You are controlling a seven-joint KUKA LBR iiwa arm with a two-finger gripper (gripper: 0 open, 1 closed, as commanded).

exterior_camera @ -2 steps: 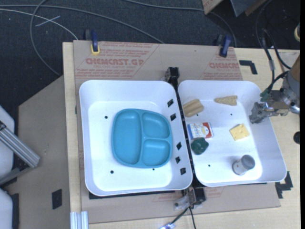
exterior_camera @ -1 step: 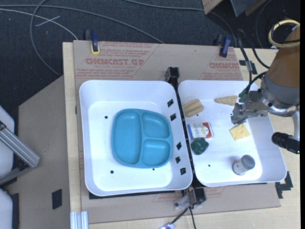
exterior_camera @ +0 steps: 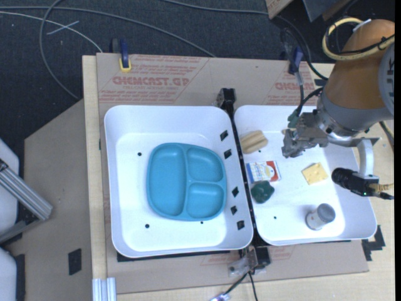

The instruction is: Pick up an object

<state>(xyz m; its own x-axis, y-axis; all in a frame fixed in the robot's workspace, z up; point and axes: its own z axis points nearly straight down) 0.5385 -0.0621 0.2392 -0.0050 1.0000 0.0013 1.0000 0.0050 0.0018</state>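
Observation:
My gripper hangs over the right bin, near its upper middle, and nothing shows between its fingers. A tan wooden block lies to its left by the divider. Below that sit a small white and red carton and a dark green lump. A yellow sponge piece lies just below and right of the gripper. A grey cylinder stands near the bin's front edge.
The left bin holds a blue divided plate. Black clips line the divider between the bins. The bench board extends behind both bins, with cables on the dark floor beyond.

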